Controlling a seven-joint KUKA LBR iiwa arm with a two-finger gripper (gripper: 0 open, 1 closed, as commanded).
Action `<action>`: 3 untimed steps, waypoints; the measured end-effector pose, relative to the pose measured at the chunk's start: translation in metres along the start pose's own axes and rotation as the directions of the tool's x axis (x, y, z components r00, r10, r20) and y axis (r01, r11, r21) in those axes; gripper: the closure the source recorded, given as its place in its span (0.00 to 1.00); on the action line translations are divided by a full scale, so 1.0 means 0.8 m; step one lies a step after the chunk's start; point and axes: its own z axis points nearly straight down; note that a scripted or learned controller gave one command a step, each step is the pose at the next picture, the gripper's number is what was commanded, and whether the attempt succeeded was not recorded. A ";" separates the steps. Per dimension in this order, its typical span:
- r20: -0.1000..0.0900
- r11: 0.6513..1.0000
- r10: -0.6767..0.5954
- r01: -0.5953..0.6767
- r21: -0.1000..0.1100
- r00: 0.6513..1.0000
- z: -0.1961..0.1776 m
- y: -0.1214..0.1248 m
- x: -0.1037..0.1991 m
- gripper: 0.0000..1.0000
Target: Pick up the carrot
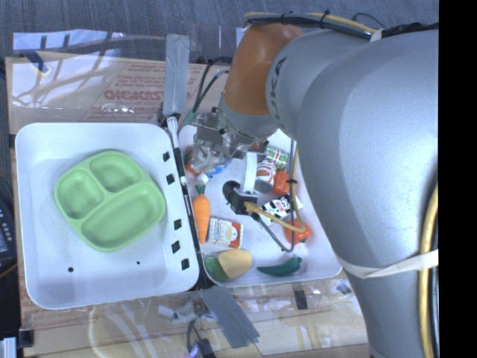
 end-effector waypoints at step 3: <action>-0.013 0.449 0.893 -0.893 -0.003 0.449 0.006 0.001 0.070 1.00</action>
